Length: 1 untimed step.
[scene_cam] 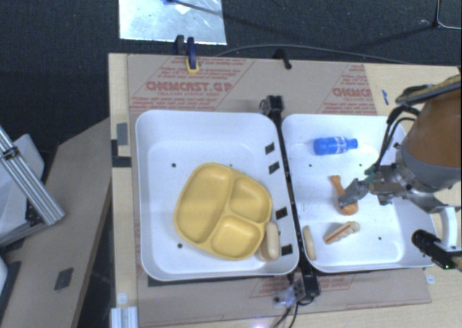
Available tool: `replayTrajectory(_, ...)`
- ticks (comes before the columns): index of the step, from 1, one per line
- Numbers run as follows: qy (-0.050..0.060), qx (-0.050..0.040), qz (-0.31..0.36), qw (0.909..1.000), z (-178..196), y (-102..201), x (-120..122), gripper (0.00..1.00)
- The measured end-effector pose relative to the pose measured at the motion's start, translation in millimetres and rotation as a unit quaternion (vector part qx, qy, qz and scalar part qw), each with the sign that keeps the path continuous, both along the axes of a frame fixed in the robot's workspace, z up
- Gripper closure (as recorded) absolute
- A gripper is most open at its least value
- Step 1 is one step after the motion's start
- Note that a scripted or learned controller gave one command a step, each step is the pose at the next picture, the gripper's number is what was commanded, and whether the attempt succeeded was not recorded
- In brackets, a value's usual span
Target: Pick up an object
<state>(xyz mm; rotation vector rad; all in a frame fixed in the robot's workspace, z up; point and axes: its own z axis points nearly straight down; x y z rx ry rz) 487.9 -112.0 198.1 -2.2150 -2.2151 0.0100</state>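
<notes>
In the right bin (390, 256) lie a blue bottle (334, 146) at the back, a brown-orange wooden piece (342, 188) in the middle, a tan stick (341, 232) in front of it, and a pale beige piece (309, 242) by the front left wall. My gripper (356, 193) reaches in from the right and hangs right over the brown-orange piece, partly covering its right side. Whether it touches that piece is unclear. The grey wrist and the orange band (437, 128) fill the bin's right side.
The left bin (155, 175) holds a yellow divided plate (222, 211) and a beige oval object (271, 240) at its front right. A black divider (285, 189) runs between the bins. Cardboard lies under both.
</notes>
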Motion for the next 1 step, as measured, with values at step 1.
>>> replayTrajectory(1, -0.006, -0.001, 0.001, 1.0, 5.3, 0.1, 2.9, 0.0)
